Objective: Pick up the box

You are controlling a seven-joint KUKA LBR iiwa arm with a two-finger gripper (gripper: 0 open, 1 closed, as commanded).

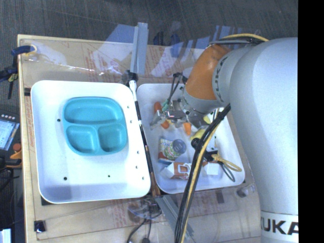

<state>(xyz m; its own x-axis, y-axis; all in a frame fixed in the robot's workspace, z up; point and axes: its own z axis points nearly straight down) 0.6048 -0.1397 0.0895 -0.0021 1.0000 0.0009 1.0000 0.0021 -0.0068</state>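
A small orange and white box lies near the front edge of the right bin, partly crossed by the robot's cables. My gripper hangs low over the back half of that bin, above and behind the box and clearly apart from it. Nothing shows in its grasp. A green-labelled packet with a round grey can top beside it lies between the gripper and the box.
The left bin holds a blue divided tray. Small orange pieces lie near the gripper in the right bin, and a white block sits at its front right. The arm's large grey body covers the right side.
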